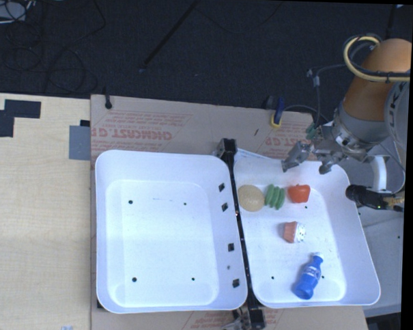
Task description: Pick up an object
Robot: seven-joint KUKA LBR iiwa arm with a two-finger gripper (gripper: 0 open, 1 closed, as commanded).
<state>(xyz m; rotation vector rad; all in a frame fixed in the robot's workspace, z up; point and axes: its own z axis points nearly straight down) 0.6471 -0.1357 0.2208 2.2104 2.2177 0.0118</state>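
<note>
Objects all sit in the right bin (366, 270), centre-right of the frame: a beige round item (250, 198) near the bin's upper left, a green ridged piece (275, 197) just beside it and possibly touching, then a red-orange item (299, 193) a little further right, apart from the green one. Below those, mid-bin, a small pink-and-white block (292, 232) lies alone. A blue bottle (308, 276) lies on its side toward the lower right of the bin, cap end pointing up-frame, well apart from the rest. Left bin (117, 177) sits alongside, sharing the black hinge strip down the middle; both rest on a cardboard sheet (167, 128) with reversed red print. Gripper (307, 158) hangs over the right bin's upper rim, upper right of frame, above the red-orange item and clear of it. Its two fingers are spread wide, nothing between them. Arm comes in from the right edge, orange band (377, 79) above the wrist, cables looped near it. Yellow-handled clamp (278, 115) stands at the cardboard's top edge.
</note>
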